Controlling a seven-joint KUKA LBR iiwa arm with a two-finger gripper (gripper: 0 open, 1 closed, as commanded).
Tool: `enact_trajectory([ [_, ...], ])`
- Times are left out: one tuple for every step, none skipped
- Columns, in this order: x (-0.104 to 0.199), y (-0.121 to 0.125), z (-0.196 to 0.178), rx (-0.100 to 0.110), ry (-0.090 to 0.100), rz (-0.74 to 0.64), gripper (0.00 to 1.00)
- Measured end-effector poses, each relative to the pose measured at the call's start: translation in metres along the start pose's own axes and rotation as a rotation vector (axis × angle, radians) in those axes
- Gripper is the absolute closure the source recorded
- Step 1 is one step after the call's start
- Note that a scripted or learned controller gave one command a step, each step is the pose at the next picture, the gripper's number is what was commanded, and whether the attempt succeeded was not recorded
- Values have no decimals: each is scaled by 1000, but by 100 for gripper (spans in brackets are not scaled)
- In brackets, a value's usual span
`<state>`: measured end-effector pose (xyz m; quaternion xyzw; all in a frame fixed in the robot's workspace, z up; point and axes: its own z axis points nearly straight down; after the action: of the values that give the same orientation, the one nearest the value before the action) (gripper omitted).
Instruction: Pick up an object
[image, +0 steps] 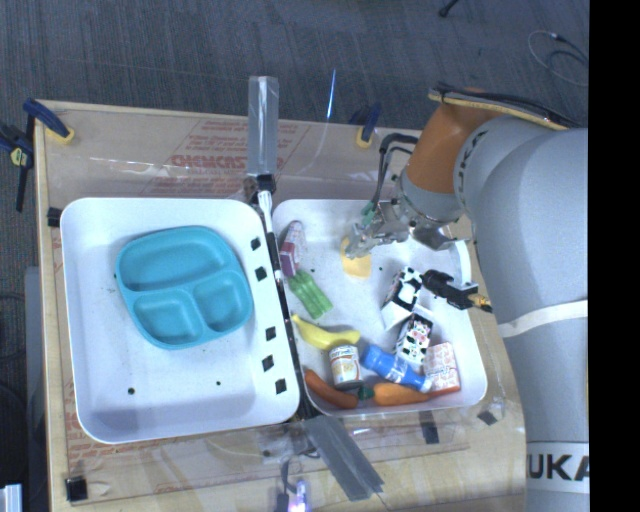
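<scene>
The gripper (362, 240) hangs low in the right bin (470, 385), just above the yellow block (356, 265). That block looks the likeliest target; it lies on the bin floor, up from the banana (322, 333). I cannot tell whether the fingers are spread or closed. Nothing is lifted, so grasp and raise both remain. The tray (182, 285) lies left of the block.

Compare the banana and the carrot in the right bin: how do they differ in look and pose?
The banana is yellow; the carrot is orange with a green end. The banana is shorter and curved; the carrot is longer and straighter. The banana lies nearer the bin's middle; the carrot lies along the near wall. Both lie flat in the right bin, beside the small jar.
</scene>
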<state>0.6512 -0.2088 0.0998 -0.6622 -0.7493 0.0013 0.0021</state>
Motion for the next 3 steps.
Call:
enact_trajectory([
  [0,0,0,0,0,-1,0],
  [1,1,-9,2,0,-6,100],
  [1,1,-9,2,1,-6,0],
])
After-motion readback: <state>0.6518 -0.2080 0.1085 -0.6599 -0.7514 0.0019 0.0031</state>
